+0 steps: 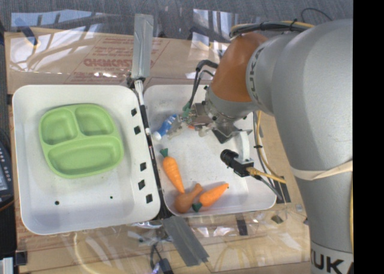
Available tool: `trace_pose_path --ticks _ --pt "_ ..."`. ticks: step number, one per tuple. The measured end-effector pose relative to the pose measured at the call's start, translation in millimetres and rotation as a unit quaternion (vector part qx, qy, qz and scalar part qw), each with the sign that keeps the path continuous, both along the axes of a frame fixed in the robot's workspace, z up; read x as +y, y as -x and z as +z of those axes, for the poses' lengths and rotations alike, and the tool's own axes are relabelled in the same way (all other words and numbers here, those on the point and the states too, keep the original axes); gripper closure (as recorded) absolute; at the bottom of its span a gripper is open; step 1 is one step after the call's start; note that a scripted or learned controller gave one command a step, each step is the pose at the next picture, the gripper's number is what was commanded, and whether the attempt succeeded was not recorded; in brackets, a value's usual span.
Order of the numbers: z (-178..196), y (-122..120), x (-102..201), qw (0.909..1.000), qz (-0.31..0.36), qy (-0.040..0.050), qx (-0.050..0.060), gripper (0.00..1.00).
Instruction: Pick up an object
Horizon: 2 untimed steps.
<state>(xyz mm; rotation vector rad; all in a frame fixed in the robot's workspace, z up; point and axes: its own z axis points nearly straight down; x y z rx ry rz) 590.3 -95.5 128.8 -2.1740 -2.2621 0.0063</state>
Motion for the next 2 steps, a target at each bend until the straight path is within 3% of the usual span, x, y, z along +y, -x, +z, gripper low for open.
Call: trace_pose_path --ticks 1,2 --pt "-24 -55 0 0.9996 0.028 -0.0006 0.0 0.0" --pt "-36 -41 -1 1.0 -0.005 -0.0003 -0.003 0.0"
